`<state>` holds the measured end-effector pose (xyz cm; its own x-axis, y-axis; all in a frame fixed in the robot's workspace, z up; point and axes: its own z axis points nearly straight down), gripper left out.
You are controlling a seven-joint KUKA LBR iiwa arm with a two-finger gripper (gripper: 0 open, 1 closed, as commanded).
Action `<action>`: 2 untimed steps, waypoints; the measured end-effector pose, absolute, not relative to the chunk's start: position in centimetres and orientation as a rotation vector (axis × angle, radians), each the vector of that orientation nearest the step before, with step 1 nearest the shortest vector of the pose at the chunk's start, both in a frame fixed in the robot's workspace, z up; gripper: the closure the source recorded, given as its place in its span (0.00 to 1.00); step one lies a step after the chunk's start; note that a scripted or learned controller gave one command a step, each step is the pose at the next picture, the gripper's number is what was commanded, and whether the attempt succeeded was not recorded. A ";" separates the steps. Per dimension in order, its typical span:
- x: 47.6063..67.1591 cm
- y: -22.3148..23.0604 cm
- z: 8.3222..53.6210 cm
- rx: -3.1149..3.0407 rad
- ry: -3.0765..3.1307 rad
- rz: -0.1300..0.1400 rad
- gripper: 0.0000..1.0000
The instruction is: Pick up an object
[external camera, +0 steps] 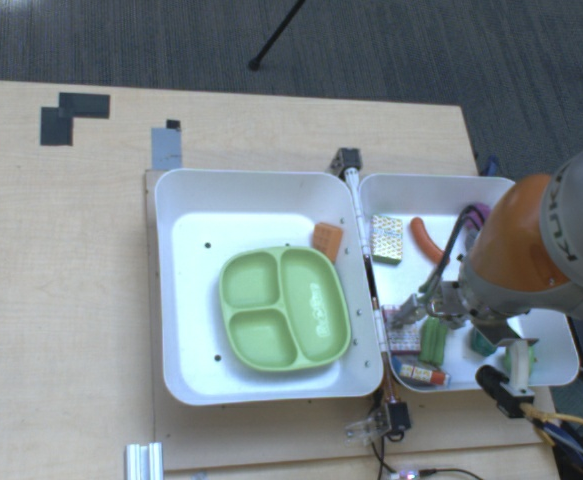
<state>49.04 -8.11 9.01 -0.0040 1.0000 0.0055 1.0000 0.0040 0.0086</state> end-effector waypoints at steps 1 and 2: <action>49.5 -8.0 10.3 2.207 2.221 0.031 1.00; 55.2 -8.8 11.5 2.214 2.225 0.004 1.00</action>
